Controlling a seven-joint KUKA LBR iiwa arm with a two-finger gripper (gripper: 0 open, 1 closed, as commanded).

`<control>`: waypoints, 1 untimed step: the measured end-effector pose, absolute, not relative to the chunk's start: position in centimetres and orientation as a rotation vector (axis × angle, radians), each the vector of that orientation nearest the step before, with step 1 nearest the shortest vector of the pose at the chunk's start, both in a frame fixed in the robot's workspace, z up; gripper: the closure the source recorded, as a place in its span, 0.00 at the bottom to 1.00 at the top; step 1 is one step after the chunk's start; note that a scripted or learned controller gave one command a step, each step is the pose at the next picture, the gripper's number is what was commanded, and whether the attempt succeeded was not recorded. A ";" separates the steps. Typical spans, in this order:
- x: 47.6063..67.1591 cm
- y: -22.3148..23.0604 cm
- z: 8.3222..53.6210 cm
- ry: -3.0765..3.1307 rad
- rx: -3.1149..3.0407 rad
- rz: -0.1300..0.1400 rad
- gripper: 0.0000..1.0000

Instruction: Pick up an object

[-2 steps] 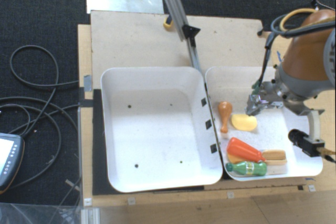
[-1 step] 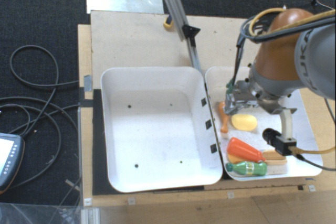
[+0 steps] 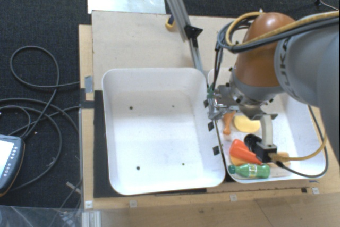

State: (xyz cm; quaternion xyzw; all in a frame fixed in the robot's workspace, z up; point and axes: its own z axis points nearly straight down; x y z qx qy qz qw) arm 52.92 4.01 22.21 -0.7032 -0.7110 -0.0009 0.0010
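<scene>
Your arm (image 3: 276, 61) hangs over the right bin (image 3: 313, 165), blocking the gripper; finger state can't be told. Bottle (image 3: 249, 170), orange piece (image 3: 243, 151) and yellow piece (image 3: 246, 124) crowd lower right, near the wall. Risk: a descent clips the rim or nudges neighbours.

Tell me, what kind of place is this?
Probably a robot lab: a big grey and orange robot arm reaches over two shallow white plastic bins on a bench, with black cables across dark carpet.
</scene>
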 end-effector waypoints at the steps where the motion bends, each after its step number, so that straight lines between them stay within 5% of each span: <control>1: 53.3 8.7 23.6 -2.233 -2.209 -0.005 1.00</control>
